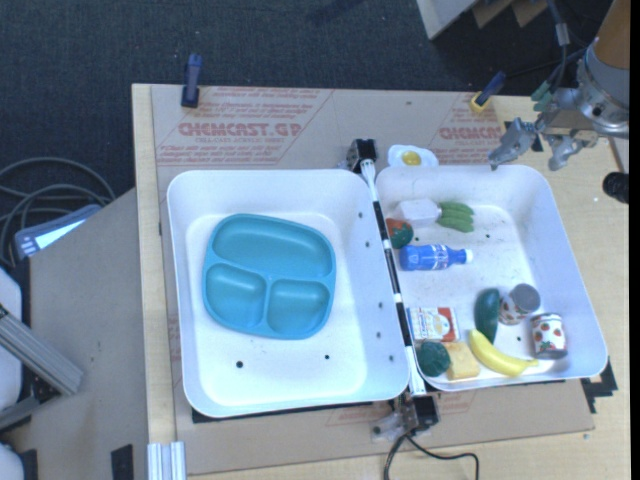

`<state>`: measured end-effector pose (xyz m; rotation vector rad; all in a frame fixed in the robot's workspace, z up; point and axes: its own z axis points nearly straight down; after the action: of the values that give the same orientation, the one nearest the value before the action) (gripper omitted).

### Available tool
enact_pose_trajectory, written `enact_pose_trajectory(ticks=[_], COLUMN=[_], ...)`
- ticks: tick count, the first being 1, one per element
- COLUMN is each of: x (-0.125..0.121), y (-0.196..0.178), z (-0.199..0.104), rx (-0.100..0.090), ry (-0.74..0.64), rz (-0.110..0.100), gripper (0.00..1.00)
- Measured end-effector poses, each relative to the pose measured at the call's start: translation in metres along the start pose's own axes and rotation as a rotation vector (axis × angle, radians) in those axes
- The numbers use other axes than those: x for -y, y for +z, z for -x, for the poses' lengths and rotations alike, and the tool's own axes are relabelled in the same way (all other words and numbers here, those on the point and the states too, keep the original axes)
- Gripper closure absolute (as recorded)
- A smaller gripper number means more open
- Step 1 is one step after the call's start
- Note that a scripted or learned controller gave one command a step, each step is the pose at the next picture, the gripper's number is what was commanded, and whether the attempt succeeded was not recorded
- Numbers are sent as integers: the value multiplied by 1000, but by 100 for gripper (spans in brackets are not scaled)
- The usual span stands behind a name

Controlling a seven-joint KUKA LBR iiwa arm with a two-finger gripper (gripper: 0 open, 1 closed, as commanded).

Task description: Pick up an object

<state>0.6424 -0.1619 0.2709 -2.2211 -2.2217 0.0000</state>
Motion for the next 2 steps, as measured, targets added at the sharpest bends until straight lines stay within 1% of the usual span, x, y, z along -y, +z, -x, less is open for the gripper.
enact_pose_trajectory(ticks=[1,2], x=[22,-24], y=[153,186], z=[-39,13], rx=[-1,1], ry=[0,1], rz=[-4,0], gripper=[0,0])
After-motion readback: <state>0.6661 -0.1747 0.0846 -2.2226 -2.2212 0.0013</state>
